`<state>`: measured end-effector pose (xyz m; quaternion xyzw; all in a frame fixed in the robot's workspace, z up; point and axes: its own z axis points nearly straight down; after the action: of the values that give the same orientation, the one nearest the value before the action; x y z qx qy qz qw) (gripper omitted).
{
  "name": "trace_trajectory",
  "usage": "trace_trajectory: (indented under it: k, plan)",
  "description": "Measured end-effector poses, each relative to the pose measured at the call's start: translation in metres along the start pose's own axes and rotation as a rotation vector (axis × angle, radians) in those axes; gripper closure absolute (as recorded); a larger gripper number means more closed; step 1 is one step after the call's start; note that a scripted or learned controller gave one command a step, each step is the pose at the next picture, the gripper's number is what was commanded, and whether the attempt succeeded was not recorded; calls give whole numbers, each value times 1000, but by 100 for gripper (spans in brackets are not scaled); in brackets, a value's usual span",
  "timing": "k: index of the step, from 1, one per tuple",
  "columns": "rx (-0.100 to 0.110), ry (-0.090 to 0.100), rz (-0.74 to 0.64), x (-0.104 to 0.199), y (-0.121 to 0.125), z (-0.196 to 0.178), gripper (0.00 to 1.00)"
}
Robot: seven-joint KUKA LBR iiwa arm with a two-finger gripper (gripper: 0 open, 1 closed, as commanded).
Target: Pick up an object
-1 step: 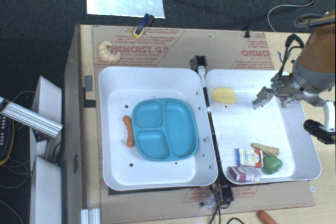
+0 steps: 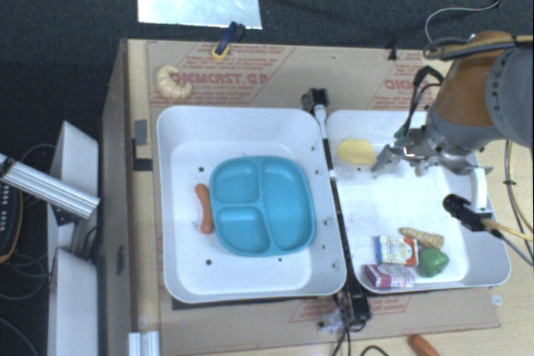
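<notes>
Zero objects lifted | gripper low in right bin, fingers spread, nothing between them | yellow lemon-like object just beside gripper | grasp and lift remain

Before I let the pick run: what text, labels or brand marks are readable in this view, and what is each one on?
"CHEMCAST GP", red print, partly blurred, on the brown board behind the left bin.
Red print on the same board behind the right bin: cut off and blurred, unreadable.
Small red-and-white carton: print too small to read.
Pink-and-white packet: print too small to read.
</notes>
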<state>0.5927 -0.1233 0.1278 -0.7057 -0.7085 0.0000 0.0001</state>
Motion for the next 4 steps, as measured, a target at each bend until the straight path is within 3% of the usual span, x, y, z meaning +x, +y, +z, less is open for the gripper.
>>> trace_trajectory:
  k: [1,3,4]
  plan:
    - [-11,-1,-1,8,78,39,0]
    - [-3,-1,-1,40,75,43,0]
    - [-9,-1,-4,40,77,30,100]
